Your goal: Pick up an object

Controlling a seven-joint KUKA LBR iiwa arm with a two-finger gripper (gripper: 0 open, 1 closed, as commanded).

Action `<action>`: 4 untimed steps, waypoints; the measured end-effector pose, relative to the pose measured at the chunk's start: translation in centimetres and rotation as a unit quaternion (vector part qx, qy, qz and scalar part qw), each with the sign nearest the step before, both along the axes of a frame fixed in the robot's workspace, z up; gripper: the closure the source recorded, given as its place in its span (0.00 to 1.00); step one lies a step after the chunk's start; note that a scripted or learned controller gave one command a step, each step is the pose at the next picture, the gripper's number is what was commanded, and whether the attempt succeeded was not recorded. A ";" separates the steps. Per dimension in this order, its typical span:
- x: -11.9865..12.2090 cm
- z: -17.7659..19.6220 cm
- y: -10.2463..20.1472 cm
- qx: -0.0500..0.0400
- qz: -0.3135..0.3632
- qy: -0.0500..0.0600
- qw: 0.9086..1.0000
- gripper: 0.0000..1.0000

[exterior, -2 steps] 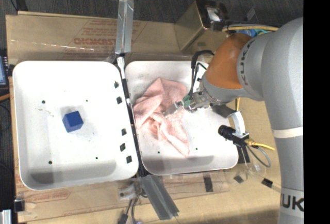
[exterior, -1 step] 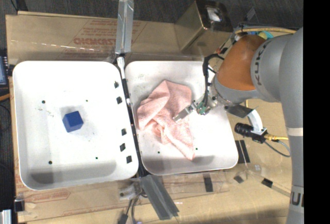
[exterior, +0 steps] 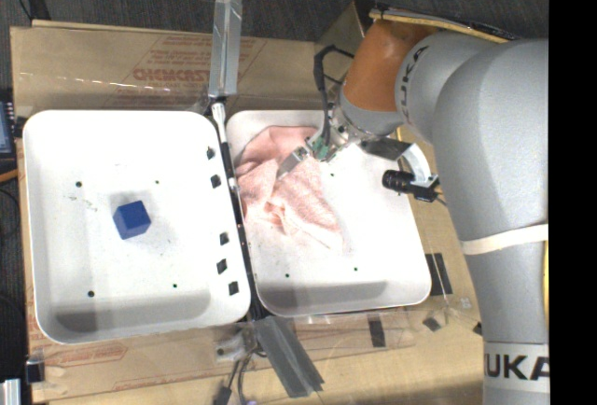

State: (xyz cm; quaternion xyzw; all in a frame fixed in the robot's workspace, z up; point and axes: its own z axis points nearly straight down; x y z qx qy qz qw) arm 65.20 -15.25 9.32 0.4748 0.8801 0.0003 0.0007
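Observation:
A crumpled pink cloth [exterior: 289, 188] lies in the right bin [exterior: 382, 244], spread over its left and back part. A small blue cube [exterior: 132, 218] sits in the left bin [exterior: 56, 170], left of its middle. My gripper [exterior: 303, 159] hangs low over the upper part of the pink cloth, at or just above its surface. The grey arm with its orange band [exterior: 378, 67] comes in from the right and covers the right bin's back right corner.
A metal divider with black clips [exterior: 227, 207] runs between the two bins. A grey post [exterior: 224, 48] stands behind them on the cardboard-covered bench [exterior: 112, 67]. A black fitting [exterior: 409, 181] juts from the wrist over the right bin.

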 end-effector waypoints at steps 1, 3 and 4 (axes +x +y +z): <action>-4.6 -0.1 1.2 0.000 0.005 0.001 1.000 0.00; -4.8 -0.1 5.0 0.000 0.007 0.001 1.000 0.00; 0.2 0.0 4.9 0.000 -0.067 0.001 0.998 0.00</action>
